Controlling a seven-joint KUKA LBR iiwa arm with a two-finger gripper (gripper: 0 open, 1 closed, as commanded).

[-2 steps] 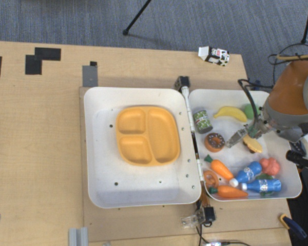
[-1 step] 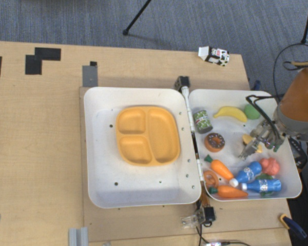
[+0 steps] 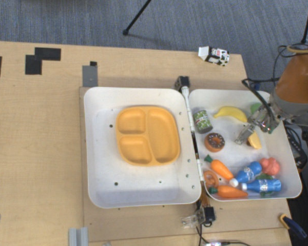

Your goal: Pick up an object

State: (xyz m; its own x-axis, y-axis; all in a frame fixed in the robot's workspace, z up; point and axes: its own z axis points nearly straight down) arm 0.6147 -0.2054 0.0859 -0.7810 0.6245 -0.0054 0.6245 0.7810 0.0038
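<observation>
My gripper (image 3: 245,134) reaches in from the right over the right bin (image 3: 292,176), in its upper middle part. It hangs just left of a yellow wedge (image 3: 255,142) and below a banana (image 3: 231,114). A chocolate donut (image 3: 214,141) lies to its left, with a green can (image 3: 201,120) beyond that. Nothing is visibly held in the gripper.
The right bin's lower part holds two carrots (image 3: 223,169), two blue bottles (image 3: 249,172), a pink piece (image 3: 270,165) and an orange ring (image 3: 211,179). A green item (image 3: 255,108) lies under the arm. The left bin (image 3: 100,152) holds an orange divided plate (image 3: 146,135).
</observation>
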